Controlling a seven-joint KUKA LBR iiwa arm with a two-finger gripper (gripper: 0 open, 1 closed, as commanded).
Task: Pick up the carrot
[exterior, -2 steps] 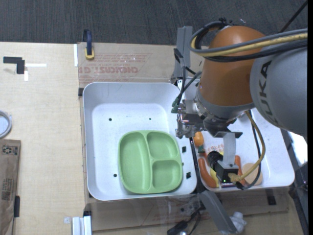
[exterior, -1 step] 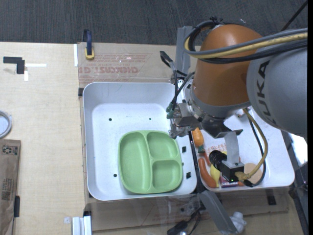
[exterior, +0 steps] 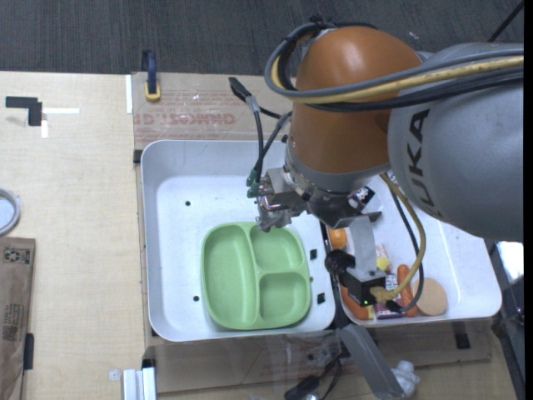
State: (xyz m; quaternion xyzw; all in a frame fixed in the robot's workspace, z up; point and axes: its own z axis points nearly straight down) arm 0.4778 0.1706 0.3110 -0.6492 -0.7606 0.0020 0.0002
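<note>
Carrot (exterior: 403, 278) lies in the right white bin (exterior: 466, 302), a slim orange piece leaning among small cluttered items beside a round tan piece (exterior: 432, 297), partly hidden behind the arm's cables. Over the left white bin (exterior: 166, 223) the pincer (exterior: 271, 215) hangs at the top edge of a green divided plate (exterior: 250, 286), which rests flat in that bin. Whether the pincer is open or closed cannot be told from this slant. Both bins sit on the pale wooden worktop (exterior: 67, 207)

The divided tray (exterior: 256, 275) was pale green, the bins (exterior: 166, 223) white, the carrot (exterior: 405, 278) orange, the arm (exterior: 466, 148) grey.
</note>
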